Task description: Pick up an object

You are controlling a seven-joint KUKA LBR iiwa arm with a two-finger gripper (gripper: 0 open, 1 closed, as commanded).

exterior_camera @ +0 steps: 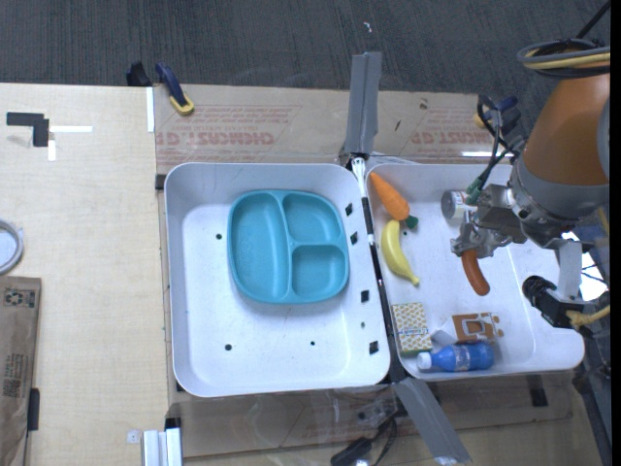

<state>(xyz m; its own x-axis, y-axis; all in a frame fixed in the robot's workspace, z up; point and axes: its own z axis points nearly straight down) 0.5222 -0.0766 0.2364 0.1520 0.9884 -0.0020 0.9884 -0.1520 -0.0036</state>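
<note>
My gripper (469,244) hangs over the right bin (436,284), just above the upper end of a reddish-brown sausage (476,276) lying on the bin floor. Whether it touches the sausage is not visible. To its left lie a yellow banana (396,250) and an orange carrot (390,196) near the bin's left wall. At the bin's front sit a tan waffle-patterned block (410,326), a small brown packet (476,327) and a blue bottle (458,358) on its side.
The left bin (179,289) holds a light blue divided plate (289,246). A grey divider post (364,105) stands behind the bins. The arm's orange band and cables (572,134) fill the right side above the right bin.
</note>
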